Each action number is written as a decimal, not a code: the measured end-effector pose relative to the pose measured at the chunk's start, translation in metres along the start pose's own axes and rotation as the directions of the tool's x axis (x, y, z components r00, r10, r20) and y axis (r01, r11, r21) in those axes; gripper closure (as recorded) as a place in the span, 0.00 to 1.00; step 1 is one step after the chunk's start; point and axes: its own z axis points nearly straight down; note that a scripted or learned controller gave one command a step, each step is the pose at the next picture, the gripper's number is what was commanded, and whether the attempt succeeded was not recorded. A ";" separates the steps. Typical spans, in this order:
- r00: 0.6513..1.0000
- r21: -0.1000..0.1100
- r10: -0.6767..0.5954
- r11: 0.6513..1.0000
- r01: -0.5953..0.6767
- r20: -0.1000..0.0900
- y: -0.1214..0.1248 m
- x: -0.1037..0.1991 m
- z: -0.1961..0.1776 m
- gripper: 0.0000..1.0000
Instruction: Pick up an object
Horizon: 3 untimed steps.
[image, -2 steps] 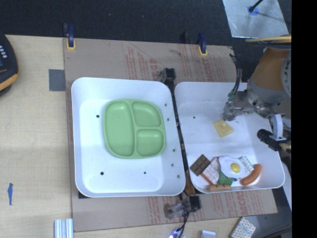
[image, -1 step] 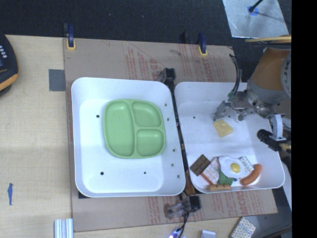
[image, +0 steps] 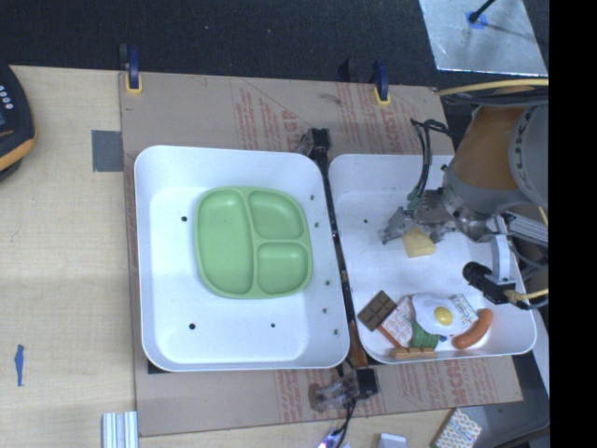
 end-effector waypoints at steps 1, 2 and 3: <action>1.000 -0.011 0.006 1.000 -0.006 0.005 0.021 -0.057 -0.050 0.00; 1.000 0.001 -0.001 1.000 0.001 -0.001 0.006 -0.014 0.002 0.00; 1.000 -0.003 0.000 1.000 0.000 0.003 0.007 -0.017 -0.012 1.00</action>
